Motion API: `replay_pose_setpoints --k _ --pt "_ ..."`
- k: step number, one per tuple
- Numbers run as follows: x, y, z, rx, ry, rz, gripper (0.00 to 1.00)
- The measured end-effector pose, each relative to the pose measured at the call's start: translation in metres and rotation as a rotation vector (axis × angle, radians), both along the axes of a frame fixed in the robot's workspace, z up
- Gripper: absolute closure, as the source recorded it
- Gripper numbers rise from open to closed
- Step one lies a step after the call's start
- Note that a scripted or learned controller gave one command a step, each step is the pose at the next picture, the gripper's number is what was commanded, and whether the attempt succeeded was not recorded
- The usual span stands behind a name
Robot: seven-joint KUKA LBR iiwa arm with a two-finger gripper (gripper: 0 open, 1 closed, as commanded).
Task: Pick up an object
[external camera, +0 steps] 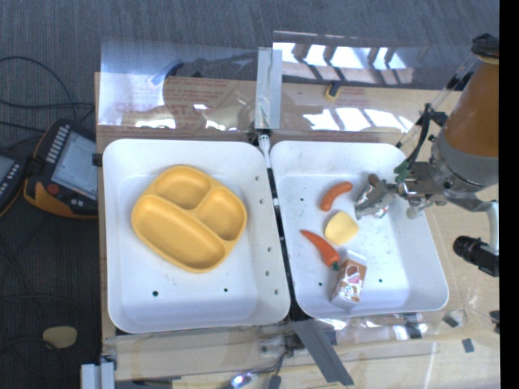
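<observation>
With the end effector (375, 198) poised just beside the yellow block (341, 228) mid-bin toward the surface's right edge, its grip state unclear, a centred, straight descent looked best.

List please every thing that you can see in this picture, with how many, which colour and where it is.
bins: 2, white, side by side on the bench
divided plate: 1, yellow, three compartments, in the left-hand bin
sausage: 1, orange-red, right-hand bin, upper middle
yellow piece: 1, pale yellow, right-hand bin, below the sausage
chili pepper: 1, orange-red with a green end, right-hand bin, just left of the yellow piece
small carton: 1, red and white, right-hand bin, near its front edge
handheld controller: 1, orange and black with a screen, left of the bins
cables: several, black, on the grey floor at left
arm: 1, grey with orange band, from the right
gripper: 1, metallic grey, over the right-hand bin, right of the sausage
</observation>
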State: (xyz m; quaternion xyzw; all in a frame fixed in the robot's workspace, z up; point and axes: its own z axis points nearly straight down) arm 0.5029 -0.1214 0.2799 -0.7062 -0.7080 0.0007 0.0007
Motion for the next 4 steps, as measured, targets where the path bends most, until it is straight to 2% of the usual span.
replay_pose_setpoints --k 1,2,3,4 --pt "0.007 0.0 -0.123 0.001 0.002 -0.001 0.0" --pt "0.058 0.006 -0.191 -0.003 -0.015 -0.001 0.0" --pt "0.058 0.006 -0.182 -0.001 -0.014 -0.002 1.0" --pt "0.085 0.056 -0.082 -0.001 0.0 0.0 1.0"
